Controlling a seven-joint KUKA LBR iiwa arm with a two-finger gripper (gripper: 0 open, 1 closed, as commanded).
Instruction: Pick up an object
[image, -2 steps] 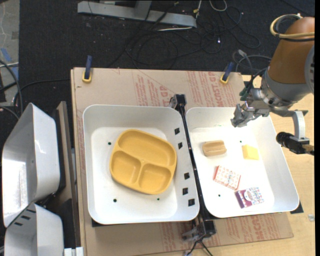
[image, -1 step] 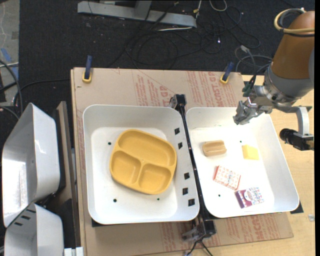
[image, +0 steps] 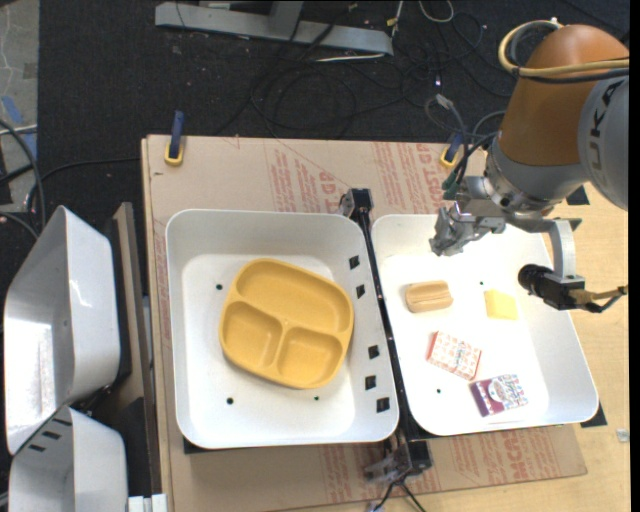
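Poised above the right bin (image: 570, 390) with nothing visibly held, gripper (image: 448, 240) opening impossible to judge, bread-like block (image: 428, 296) just below: approach stage, descent and alignment apparently next.

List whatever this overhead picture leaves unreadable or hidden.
1. Camera view: whether the gripper is open or shut; it looks small and blurred.
2. Print on the red-patterned packet and purple packet: too small to read.
3. Right bin far corner: covered by the arm.
4. Arm's base: cut off by the right edge.
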